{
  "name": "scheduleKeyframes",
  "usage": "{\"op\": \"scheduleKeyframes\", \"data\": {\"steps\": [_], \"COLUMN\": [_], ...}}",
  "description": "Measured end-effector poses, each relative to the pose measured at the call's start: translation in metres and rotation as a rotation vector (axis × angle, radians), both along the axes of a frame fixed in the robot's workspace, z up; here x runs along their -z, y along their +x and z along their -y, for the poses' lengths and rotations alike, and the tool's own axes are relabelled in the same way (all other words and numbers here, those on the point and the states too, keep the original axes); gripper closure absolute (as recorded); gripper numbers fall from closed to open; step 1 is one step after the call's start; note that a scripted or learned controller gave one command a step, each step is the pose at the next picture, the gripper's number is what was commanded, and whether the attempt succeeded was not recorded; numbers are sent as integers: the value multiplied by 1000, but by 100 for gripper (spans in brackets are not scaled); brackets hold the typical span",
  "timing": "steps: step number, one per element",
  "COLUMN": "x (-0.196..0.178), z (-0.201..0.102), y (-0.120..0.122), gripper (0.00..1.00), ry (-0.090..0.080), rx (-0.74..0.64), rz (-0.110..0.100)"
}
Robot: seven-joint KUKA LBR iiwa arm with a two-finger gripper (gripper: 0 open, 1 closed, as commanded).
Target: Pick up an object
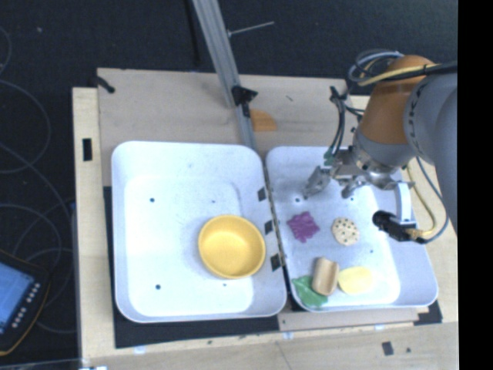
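**Robot arm poised over the right bin, nothing held**

A wooden bench is seen from above at a slant, bearing two shallow white bins side by side. In the left bin (154, 206) a single yellow bowl (230, 246) is set upright near the front right corner, close to the divide between the bins.

In the right bin (412, 272) five small objects are gathered toward the front half. A purple, knobbly toy (303, 226) is placed near the bin's left wall. To its right, and apart from it, a round cookie with dark chips (345, 231) is found. Nearer the front edge, a tan cylinder (324, 275) is seen lying partly over a green item (306, 292) in the front left corner, and a yellow lemon-shaped piece (355, 280) is set just beside the cylinder on its right.

The grey arm with its orange band (393, 102) is brought in from the right. Its gripper (332, 184) is positioned over the rear part of the right bin, behind the purple toy and the cookie. The two fingers are seen spread apart, one (315, 183) angled to the left, and nothing is held between them.

A slanted metal bar (219, 52) is fixed behind the bins, with a small orange mark (263, 121) on the bench near its foot.
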State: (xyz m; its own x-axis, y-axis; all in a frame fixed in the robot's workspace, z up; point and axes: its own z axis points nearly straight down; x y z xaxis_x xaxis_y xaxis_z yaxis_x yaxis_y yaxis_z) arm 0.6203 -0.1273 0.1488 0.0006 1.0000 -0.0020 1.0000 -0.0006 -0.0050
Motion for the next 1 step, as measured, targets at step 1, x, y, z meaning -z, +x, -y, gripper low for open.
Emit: {"op": "scheduleKeyframes", "data": {"steps": [1], "x": [51], "z": [2], "y": [-1], "gripper": [0], "ry": [-1], "rx": [2], "rz": [2]}}
